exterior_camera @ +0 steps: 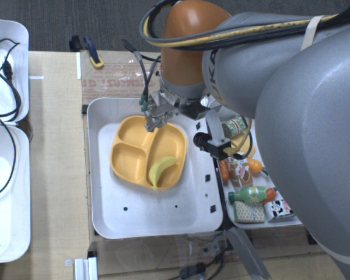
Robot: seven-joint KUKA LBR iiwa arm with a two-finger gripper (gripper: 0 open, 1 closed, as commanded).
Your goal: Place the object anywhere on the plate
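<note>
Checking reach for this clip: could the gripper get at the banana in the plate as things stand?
Probably yes. The banana lies uncovered in the plate, and the gripper hangs over the plate's far rim with nothing between.

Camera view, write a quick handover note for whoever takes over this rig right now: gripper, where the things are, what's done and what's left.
Gripper: over the far rim of the yellow divided plastic plate; whether it is open or shut cannot be told.
Things: the plate lies in the left white shallow bin. A yellow-green banana-shaped toy lies in the plate's right compartment, apart from the gripper.
Right bin: a green bottle and other small toy groceries.
Done: the banana toy appears to be on the plate.
Left: confirm release and pull the arm clear.
</note>
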